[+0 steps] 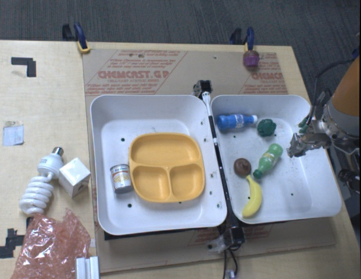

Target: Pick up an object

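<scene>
White bins sit side by side: the left bin [104, 156] at 9 o'clock, the right bin [320, 196] at 3. A yellow tray [167, 167] fills the left bin's middle, a small can [120, 178] touching its 9 o'clock edge. In the right bin lie a blue bottle [235, 121] at 11, a green bottle [268, 160] at centre, a banana [253, 197] at 7 and a brown lump [242, 167] at 9. The gripper [297, 145] hangs at the bin's 3 o'clock edge, holding nothing; how wide it stands I cannot tell.
</scene>
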`<state>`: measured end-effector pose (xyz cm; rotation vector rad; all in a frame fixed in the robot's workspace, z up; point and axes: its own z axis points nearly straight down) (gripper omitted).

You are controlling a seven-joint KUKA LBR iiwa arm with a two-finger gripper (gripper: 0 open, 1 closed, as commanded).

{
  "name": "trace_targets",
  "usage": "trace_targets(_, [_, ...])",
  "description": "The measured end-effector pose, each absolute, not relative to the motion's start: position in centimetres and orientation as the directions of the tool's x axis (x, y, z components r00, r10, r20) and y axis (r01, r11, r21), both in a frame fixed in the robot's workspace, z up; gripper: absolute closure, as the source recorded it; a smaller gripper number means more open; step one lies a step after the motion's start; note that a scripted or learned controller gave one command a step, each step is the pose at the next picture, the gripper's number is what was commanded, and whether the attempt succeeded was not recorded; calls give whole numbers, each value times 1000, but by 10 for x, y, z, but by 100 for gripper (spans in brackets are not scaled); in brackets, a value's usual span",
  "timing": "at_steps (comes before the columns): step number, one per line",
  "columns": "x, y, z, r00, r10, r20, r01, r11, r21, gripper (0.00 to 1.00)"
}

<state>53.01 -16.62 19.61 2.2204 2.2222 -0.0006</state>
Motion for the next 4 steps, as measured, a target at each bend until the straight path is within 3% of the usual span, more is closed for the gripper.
trace_targets(1, [500,-160,92,1,1000,0,1000,-1,0,0])
trace_targets(2, [477,-103,92,1,1000,1,1000,-1,-1,0])
trace_targets(3, [479,-103,102,3,1000,0,1000,-3,2,100])
trace_targets(4, [479,-31,192,0,1000,0,1000,0,1,100])
